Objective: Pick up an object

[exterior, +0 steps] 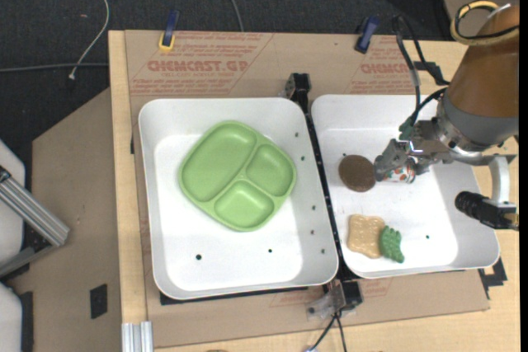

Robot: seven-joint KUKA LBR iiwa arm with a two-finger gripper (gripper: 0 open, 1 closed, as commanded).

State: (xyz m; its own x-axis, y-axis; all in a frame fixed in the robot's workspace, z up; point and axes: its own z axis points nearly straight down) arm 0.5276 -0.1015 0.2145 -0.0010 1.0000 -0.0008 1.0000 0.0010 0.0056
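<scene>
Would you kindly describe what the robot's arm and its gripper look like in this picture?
The arm is a thick rounded body, orange-brown above and grey at the wrist. Black cables run along it. The gripper is small, of silvery metal with dark parts.

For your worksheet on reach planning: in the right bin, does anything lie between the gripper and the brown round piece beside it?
Nothing visible does. The gripper hangs over the right bin, and the brown round piece lies just to its left in the view, with bare bin floor between. The tan piece and green piece lie nearer the camera, out of that path.
</scene>
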